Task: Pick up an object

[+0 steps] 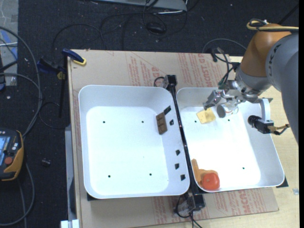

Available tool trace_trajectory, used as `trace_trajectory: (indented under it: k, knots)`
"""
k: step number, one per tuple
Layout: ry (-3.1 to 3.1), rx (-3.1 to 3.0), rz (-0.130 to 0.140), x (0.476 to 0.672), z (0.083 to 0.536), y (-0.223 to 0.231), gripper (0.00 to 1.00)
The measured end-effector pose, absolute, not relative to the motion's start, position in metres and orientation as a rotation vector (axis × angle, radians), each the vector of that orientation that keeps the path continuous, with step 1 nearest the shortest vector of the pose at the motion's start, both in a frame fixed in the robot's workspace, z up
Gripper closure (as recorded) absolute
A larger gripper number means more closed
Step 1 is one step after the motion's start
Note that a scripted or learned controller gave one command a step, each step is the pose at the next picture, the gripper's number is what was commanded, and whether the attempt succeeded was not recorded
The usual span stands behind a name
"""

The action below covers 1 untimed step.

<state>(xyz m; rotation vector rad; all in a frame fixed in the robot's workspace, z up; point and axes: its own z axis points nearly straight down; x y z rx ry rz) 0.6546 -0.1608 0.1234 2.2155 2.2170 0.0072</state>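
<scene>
A pale yellow block [206,116] lies in the right bin [266,156] near its far left corner. My gripper [217,103] hangs just above and to the right of that block, close to it, under the grey arm [280,56] with the orange band. An orange-red round object [209,179] with an orange stick beside it rests in the right bin's near left corner. A brown ridged bar [162,123] sits in the left bin [118,146] against its right wall.
The divider between the bins [180,141] carries small black clips. Cables and a blue-yellow clamp [73,57] lie on the bench behind the bins. A black fitting [260,123] sticks out from the wrist over the right bin.
</scene>
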Motion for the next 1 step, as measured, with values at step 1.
trace_trajectory:
  k: [1]
  knots:
    - [2.215,2.214,0.007,0.6549,0.1343,-0.1618,1.0]
